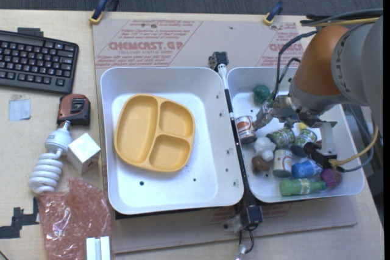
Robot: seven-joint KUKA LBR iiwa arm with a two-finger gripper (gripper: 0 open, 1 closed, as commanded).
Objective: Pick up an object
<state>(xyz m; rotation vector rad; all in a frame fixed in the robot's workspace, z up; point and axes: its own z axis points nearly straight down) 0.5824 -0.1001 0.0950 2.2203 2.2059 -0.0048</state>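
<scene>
A clutter of small objects (286, 152), among them a small can (245, 127), a green ball (261, 93) and a green bottle (300, 186), is gathered in the right bin (244, 77), presumably as a stock of pick candidates within the arm's reach. The gripper (272, 110) is lowered into this bin, just above the clutter; whether it is wide, narrow or holding anything cannot be told. The arm (326, 64) is bent down steeply from the right. A yellow divided tray (155, 133) is seen in the left bin (116, 131).
</scene>
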